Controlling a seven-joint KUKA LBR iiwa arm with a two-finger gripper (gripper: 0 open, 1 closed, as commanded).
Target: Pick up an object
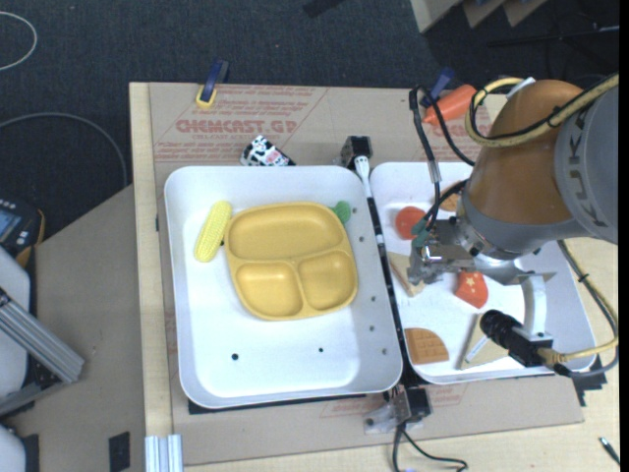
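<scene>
While gripper (425,268) hovers, red piece (472,288) beside (apart).

Two bins side by side on the bench. Left bin (197,293): divided tray (292,260) toward the rear centre, corn cob (211,230) just beside its left edge. Right bin (393,180): tomato (409,221) at rear left, strawberry (472,288) mid-bin, cookie (426,343) at front left. Arm (526,165) reaches over the right bin from the right
</scene>
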